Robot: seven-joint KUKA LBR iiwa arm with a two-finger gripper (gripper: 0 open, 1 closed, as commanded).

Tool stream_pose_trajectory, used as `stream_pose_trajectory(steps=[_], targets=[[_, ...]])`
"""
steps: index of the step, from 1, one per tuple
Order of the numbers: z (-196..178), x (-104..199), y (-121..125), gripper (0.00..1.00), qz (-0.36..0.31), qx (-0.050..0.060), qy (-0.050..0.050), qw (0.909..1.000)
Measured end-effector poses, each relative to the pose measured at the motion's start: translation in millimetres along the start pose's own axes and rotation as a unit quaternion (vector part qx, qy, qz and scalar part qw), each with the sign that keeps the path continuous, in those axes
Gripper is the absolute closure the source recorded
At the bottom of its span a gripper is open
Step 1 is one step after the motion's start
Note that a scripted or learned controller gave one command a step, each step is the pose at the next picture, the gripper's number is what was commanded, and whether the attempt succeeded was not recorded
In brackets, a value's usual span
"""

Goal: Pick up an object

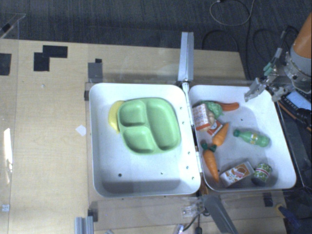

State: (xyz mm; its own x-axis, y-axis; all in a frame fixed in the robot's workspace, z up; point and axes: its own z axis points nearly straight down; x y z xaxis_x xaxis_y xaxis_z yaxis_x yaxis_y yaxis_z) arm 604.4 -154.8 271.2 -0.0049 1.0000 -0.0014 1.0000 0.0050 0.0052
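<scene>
Lying loose for grabbing, a juice box (236,173) and can (263,173) sit at the right bin's (287,179) near edge; carrots (219,134) and bottle (251,138) mid-bin; gripper (265,86) hovers over the far corner, holding nothing.

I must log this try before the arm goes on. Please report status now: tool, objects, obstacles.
Tool above right bin's far right corner, holding nothing. Small green plastic bottle lies free in shallow white right bin. Orange toy carrots crowd nearby.
</scene>
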Motion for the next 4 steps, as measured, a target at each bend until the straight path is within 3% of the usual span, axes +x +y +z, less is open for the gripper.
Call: stream_pose_trajectory(steps=[1,2,3,4], targets=[[96,55,-8,0.0,-0.005,0.001,0.001,1.0],[181,51,-34,0.0,-0.064,-0.004,-0.001,0.998],[169,54,-31,1.0,-0.065,-0.007,0.001,0.9979],[37,124,31,1.0,0.001,-0.001,0.001,1.0]])
